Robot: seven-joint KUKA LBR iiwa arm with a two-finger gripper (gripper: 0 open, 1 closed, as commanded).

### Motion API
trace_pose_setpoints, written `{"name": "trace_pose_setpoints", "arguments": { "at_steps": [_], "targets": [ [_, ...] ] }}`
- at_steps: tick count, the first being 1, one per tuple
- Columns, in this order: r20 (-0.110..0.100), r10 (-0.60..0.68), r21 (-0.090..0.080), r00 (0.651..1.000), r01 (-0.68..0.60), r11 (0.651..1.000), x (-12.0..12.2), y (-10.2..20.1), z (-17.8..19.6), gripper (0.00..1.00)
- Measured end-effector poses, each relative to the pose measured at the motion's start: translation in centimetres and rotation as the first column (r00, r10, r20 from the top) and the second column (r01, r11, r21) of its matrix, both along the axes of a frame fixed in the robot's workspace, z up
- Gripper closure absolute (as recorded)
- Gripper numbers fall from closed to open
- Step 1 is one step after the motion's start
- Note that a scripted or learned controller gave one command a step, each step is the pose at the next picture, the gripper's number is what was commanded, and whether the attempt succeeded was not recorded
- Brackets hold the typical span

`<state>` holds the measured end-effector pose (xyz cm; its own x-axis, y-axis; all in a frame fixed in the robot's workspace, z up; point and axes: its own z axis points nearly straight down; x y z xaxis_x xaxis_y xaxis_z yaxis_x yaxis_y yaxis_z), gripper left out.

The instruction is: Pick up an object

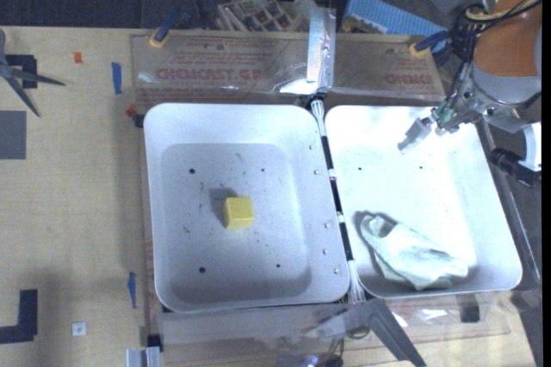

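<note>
A small yellow block (pixel 238 212) lies near the middle of the left bin (pixel 172 133). A crumpled white cloth (pixel 411 251) rests in the front part of the right bin (pixel 482 184). My gripper (pixel 417 133) hangs over the back of the right bin, pointing down and to the left. It is well away from the cloth and far right of the yellow block. Nothing shows between its fingertips.
A metal divider (pixel 331 184) runs between the two bins. Cardboard panels (pixel 232 64) stand behind them, with boxes and cables further back. Bare wooden bench (pixel 60 184) spreads to the left.
</note>
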<state>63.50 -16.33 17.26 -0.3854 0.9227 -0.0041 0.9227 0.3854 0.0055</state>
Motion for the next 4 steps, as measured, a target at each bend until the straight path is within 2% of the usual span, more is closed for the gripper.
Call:
{"name": "trace_pose_setpoints", "arguments": {
  "at_steps": [1,2,3,4],
  "targets": [
    [0.0,-0.059,0.0,0.998,0.059,0.998,0.3,-3.7,-8.5,0.0],
    [0.007,-0.062,0.001,0.998,0.062,0.998,0.5,-3.8,-7.2,1.0],
    [-0.001,-0.429,0.001,0.903,0.429,0.903,-0.9,-3.6,0.0,1.0],
    [-0.002,-0.64,0.002,0.768,0.64,0.768,3.3,-5.0,-2.4,1.0]
  ]
}}
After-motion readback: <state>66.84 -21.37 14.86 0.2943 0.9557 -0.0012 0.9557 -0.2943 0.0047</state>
